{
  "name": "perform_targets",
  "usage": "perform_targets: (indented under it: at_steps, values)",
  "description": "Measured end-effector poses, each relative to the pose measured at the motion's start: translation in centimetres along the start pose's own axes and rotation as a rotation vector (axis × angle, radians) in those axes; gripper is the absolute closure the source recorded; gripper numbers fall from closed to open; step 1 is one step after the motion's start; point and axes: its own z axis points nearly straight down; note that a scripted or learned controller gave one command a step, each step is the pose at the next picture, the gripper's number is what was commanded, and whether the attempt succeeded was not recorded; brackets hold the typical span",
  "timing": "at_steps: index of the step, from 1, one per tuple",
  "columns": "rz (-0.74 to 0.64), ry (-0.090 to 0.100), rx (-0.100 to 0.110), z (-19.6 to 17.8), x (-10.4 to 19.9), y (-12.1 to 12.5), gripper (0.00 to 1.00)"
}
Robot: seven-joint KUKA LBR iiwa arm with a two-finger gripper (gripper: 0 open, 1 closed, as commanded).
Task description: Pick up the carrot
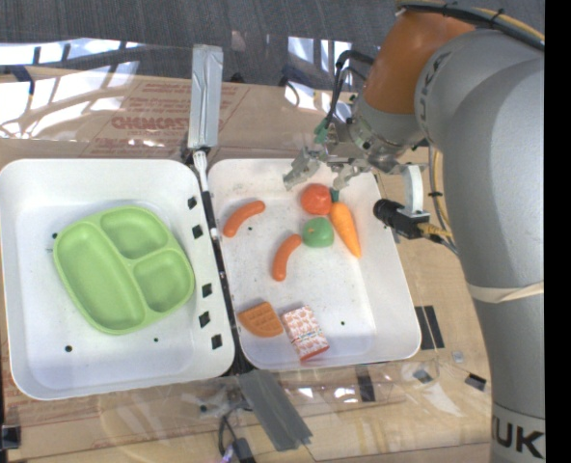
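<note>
The carrot point(346, 229) is orange and tapered, lying in the right bin point(382, 307) near its right wall, with its thick end beside a red tomato point(315, 199) and a green round fruit point(317, 231). My gripper point(321, 171) hangs over the bin's far edge, just above the tomato and a little up and left of the carrot. Its fingers point(299, 170) are spread open with nothing between them.
Two orange sausages point(243, 216) point(285, 257), a toast-like slice point(260, 319) and a small red-and-white box point(306, 332) also lie in the right bin. A green divided plate point(123, 268) sits in the left bin point(35, 201). The arm fills the right side.
</note>
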Motion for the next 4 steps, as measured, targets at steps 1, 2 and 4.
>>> perform_targets:
  at_steps: [1, 2, 4]
  values:
    - [-0.074, 0.0, -0.001, 4.3, -5.3, -1.9, 0.0]
    - [0.093, 0.003, -0.004, 8.2, -5.8, -5.0, 0.0]
    - [0.1, 0.0, -0.006, 1.4, -6.0, -3.0, 0.0]
